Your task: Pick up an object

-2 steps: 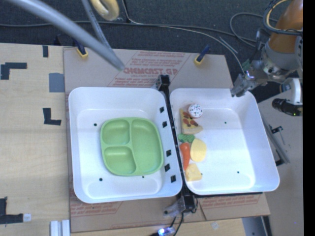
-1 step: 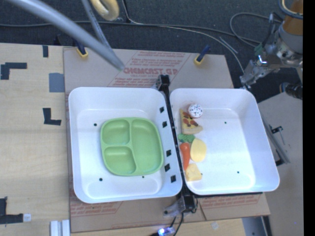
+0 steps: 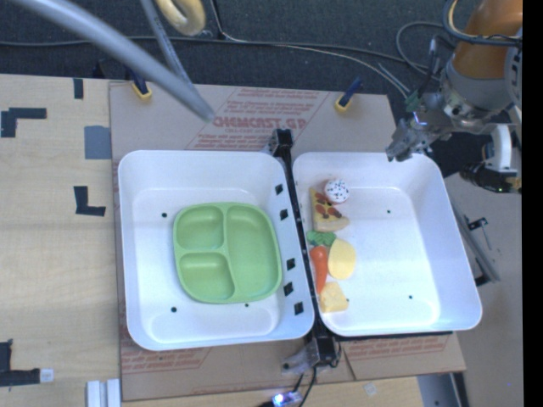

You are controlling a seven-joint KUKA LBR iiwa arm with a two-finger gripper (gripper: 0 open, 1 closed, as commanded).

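From above, the desk (image 3: 51, 227) carries two shallow white bins side by side on a sheet of brown cardboard (image 3: 254, 113). The left bin (image 3: 140, 312) holds a green divided plate (image 3: 227, 252) with three compartments, lying flat near the bin's middle.

The right bin (image 3: 407, 261) holds a cluster of small toy foods pushed up against its left wall. Farthest from the camera is a small white ball with dots (image 3: 337, 191). Just beside it, toward the camera, lies a pizza slice (image 3: 327, 213). Below that sits a carrot (image 3: 319, 263) with green leaves at its top, touching a yellow rounded piece (image 3: 342, 259). Nearest the camera is a yellow wedge like cheese (image 3: 333, 298). The rest of this bin's floor is bare.

The grey arm with its orange band (image 3: 490, 11) comes in at the upper right. The gripper (image 3: 405, 142) hangs over the far right corner of the right bin, well apart from the toy foods. It is small and dark, so I cannot tell whether it is released or clenched; nothing can be seen in it.
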